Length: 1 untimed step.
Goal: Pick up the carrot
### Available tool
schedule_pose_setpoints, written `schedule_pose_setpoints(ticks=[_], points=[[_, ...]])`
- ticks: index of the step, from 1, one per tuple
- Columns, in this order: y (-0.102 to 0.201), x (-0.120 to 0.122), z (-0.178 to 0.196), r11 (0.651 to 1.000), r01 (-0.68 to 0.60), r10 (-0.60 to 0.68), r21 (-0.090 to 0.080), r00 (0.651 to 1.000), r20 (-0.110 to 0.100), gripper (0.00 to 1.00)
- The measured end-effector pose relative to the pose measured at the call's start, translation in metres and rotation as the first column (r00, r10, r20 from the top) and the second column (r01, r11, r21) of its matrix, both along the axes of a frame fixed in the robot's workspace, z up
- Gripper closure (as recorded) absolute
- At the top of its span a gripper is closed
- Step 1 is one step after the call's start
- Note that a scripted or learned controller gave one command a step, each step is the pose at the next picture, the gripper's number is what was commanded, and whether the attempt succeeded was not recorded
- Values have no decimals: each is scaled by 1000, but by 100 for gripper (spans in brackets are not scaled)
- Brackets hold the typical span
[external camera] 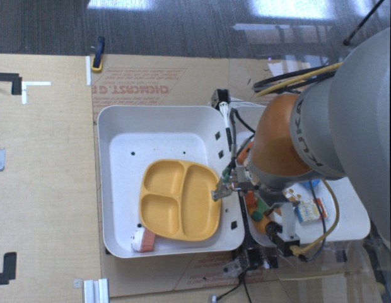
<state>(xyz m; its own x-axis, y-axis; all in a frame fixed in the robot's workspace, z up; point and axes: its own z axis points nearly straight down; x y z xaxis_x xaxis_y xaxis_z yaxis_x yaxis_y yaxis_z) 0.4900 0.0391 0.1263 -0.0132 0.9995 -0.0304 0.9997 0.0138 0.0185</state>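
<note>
Right, the carrot [254, 214] shows as a small orange patch in the right bin [347, 223], close to that bin's left wall, mostly hidden under the arm [321, 125] with a bit of green just beside it. Directly above it sits the pincer [246, 191], buried beneath the orange wrist band, and whether it is apart or together cannot be made out from this angle. Nothing visible confirms the carrot is held. A small blue and white packet [307, 211] lies further right in the same bin, near yellow and black cabling. Over in the left bin [113, 169], a yellow divided plate [180, 199] with three sections rests toward the near right corner, and a pink and white item [144, 241] lies touching its lower left edge. Both bins sit side by side on the tabletop [44, 188], on brown cardboard.
</note>
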Motion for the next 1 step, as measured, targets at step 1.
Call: schedule_pose_setpoints(ticks=[1], points=[[0, 0, 0, 1000, 0, 0, 0, 1000, 0, 0]])
